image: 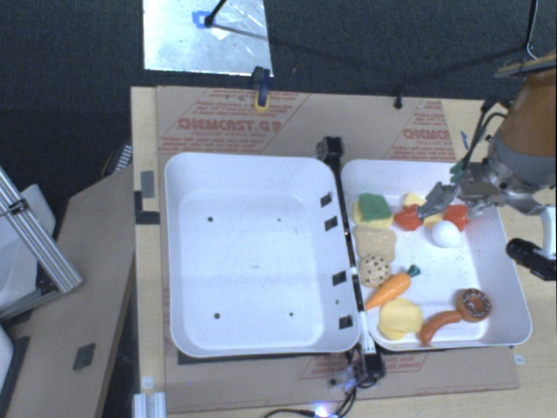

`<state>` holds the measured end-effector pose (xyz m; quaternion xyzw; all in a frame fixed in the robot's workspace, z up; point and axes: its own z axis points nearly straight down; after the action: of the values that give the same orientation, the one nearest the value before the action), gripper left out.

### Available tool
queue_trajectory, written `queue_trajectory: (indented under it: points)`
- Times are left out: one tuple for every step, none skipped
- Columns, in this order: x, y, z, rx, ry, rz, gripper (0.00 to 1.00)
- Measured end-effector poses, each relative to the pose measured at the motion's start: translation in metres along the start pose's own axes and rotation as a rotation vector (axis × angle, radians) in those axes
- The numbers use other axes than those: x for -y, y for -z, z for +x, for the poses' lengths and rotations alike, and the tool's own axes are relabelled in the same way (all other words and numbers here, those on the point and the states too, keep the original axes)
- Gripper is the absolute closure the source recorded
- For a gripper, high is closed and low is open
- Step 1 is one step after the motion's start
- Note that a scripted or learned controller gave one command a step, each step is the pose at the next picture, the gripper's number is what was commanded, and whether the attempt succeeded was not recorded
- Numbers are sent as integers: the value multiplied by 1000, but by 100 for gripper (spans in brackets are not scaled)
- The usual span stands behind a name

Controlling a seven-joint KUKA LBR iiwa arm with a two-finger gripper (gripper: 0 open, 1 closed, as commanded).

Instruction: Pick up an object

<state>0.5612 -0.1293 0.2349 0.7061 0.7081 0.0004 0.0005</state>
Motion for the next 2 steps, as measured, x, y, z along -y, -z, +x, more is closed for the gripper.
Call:
queue_trajectory:
  points:
    - [-1, -126, -6, -2, -2, 10, 0]
    - [72, -152, -8, -2, -5, 8, 0]
